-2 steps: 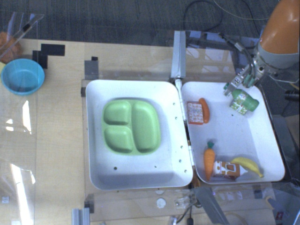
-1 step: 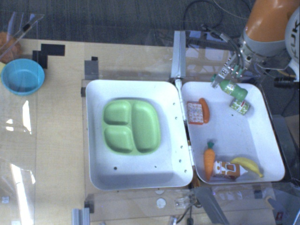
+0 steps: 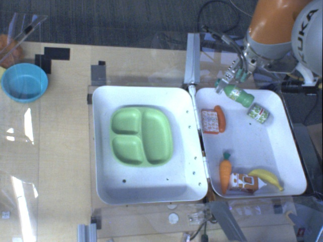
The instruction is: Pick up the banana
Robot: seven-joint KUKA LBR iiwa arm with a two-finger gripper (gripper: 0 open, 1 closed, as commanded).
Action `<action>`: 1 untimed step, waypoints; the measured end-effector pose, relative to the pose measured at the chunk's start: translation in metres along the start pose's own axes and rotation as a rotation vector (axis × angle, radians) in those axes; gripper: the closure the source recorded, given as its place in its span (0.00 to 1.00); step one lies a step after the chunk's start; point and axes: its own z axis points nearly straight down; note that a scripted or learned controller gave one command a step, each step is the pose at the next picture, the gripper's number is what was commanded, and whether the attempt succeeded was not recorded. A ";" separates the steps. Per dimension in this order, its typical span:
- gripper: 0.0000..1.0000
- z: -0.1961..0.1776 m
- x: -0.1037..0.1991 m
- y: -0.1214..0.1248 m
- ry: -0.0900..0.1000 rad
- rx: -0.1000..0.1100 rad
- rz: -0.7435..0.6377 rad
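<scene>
1. Your gripper (image 3: 233,77) hangs over the far edge of the right bin (image 3: 298,150), its tips just above a green bottle (image 3: 238,95); you cannot tell from this view whether it is open or closed, and nothing can be seen clamped in it.
2. Across the bin from your gripper, in the near corner, lies the banana (image 3: 266,178), untouched, so you are at the approach step.
3. Next, I judge, you must travel across the bin and come down over the banana's middle.
4. Room is tight there: a juice carton (image 3: 243,183) touches the banana, a carrot (image 3: 225,169) lies beyond that, and the bin wall runs close along its other side.
5. Mid-bin floor gives you open travel.
</scene>
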 end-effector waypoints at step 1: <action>1.00 0.020 0.020 0.005 0.002 0.002 0.232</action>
